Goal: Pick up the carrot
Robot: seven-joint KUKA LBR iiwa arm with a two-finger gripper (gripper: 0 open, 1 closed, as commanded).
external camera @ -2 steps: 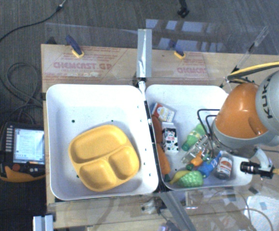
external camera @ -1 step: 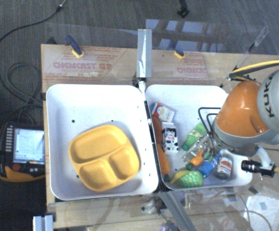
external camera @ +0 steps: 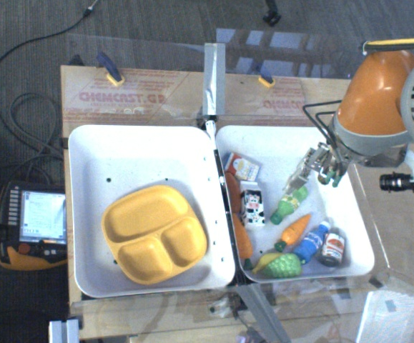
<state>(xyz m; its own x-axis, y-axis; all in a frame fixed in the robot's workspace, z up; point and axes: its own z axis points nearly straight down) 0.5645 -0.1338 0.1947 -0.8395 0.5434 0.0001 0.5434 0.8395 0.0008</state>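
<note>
**Gripper above the right bin, carrot lying below it**

The gripper (external camera: 301, 179) hangs over the upper middle of the right bin (external camera: 357, 213), reaching in from the right on a grey arm with an orange band (external camera: 378, 95). Its fingers point down and to the left; whether they are open or closed cannot be told, and nothing is visibly held between them.

Just under the fingertips lies a green bottle (external camera: 290, 204), tilted. The carrot (external camera: 293, 232) lies below that bottle, toward the bin's front, slanting with its green top at the lower left. It is apart from the gripper, with the green bottle between them.

Just right of the carrot lies a blue bottle (external camera: 313, 241), and beside that a small dark jar (external camera: 332, 249). At the bin's front edge sit a bumpy green fruit (external camera: 284, 266) and a yellow piece (external camera: 262, 261). Along the bin's left wall lies a long orange vegetable (external camera: 239, 227), with a cow-print carton (external camera: 252, 207) and an orange box (external camera: 244, 168) beside it.

The left bin (external camera: 92, 156) holds a yellow divided tray (external camera: 154, 232).
</note>
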